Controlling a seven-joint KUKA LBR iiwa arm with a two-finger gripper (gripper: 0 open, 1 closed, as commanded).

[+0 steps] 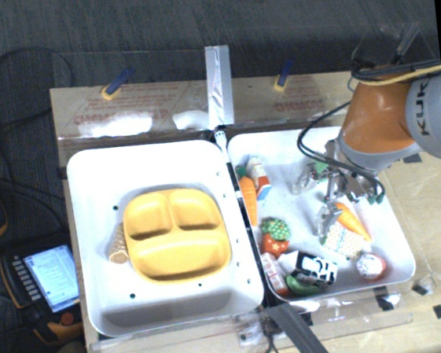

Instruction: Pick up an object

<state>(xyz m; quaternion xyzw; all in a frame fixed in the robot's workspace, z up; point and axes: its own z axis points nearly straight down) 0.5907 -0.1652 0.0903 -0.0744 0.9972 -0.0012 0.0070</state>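
A: Where is the gripper [328,203]?
B: Low in the right bin [389,267], near its right edge, just above the toy carrot [352,221]. Open or closed, I cannot tell.
A: Free room?
B: Bare floor toward the far right corner.

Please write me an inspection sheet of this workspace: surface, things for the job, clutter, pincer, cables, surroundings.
Surface: bench with left bin and right bin side by side.
Job's things: small toys in the right bin, among them a carrot and a black-and-white toy.
Clutter: yellow divided tray in the left bin.
Pincer: pincer low over the right bin, above an orange toy; finger state unclear.
Cables: black cable looping by the wrist.
Surroundings: dark carpet; handheld screen at left.
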